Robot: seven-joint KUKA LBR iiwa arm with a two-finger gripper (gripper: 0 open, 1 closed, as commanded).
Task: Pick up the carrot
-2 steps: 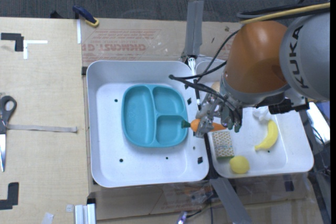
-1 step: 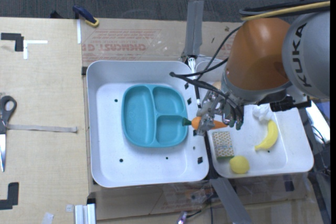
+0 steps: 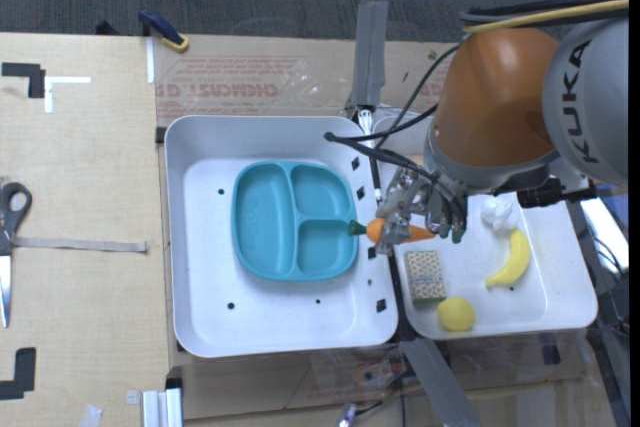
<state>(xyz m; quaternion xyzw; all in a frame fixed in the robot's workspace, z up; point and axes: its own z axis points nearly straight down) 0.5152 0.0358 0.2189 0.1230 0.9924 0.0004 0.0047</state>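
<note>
We are seeing one carrot lying at the divide between the two bins, at three o'clock from the one teal plate. The gripper is hanging over it; we cannot tell its grip. One banana, one lemon, one sponge are sitting in the right bin.

The arm covers the far part of the right bin, so that bin's far rim and its contents there are hidden. The gripper sits over the carrot; only the orange end and a bit of green top show, and whether the fingers close on it cannot be told. A white thing beside the banana is partly under the wrist and too unclear to name. The scissors at the left are cut by the edge.
</note>
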